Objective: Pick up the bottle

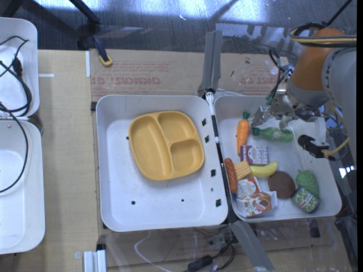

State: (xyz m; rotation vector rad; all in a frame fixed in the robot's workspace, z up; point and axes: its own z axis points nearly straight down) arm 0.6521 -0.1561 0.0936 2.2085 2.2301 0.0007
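The bottle [274, 133], small and green with a pale cap end pointing to 9 o'clock, is lying on its side in the right bin [334, 205], at 3 o'clock from the carrot [243, 135]. The jaws [272, 116] are hovering just at its 12 o'clock; whether they are spread I cannot tell.

A yellow divided plate [167, 144] lies in the white left bin [108, 169], while the white right bin [227, 115] holds a green bottle [274, 133] and an orange carrot [243, 136].
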